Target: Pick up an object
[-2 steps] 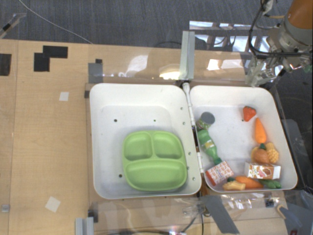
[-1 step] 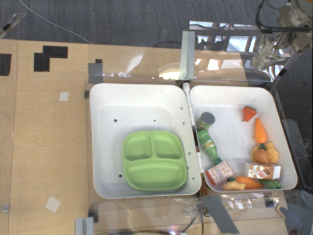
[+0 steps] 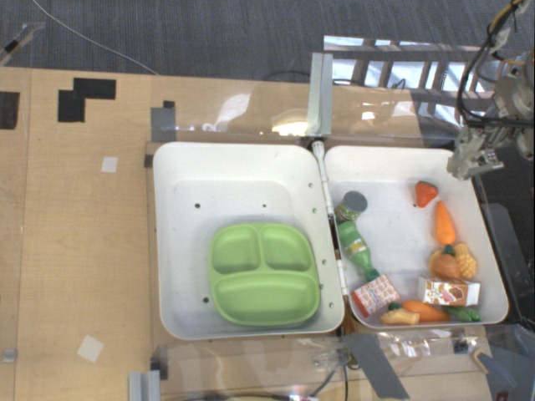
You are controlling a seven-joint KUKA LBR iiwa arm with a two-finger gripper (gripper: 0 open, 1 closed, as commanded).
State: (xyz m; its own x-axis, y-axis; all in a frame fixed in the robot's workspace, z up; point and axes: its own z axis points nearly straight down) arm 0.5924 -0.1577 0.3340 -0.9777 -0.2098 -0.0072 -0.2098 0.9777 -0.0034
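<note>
My gripper hangs over the far right corner of the right bin, with nothing seen in it. Below it in that bin lie a red strawberry and an orange carrot. A green bottle with a grey cap lies along the bin's left wall. Near the front sit an orange and yellow fruit, a small juice carton, a red and white box and a second carrot.
The left bin holds a green divided plate toward its front. A metal rail frame stands behind the right bin. Cables hang at the arm at the upper right. Wooden bench top extends to the left.
</note>
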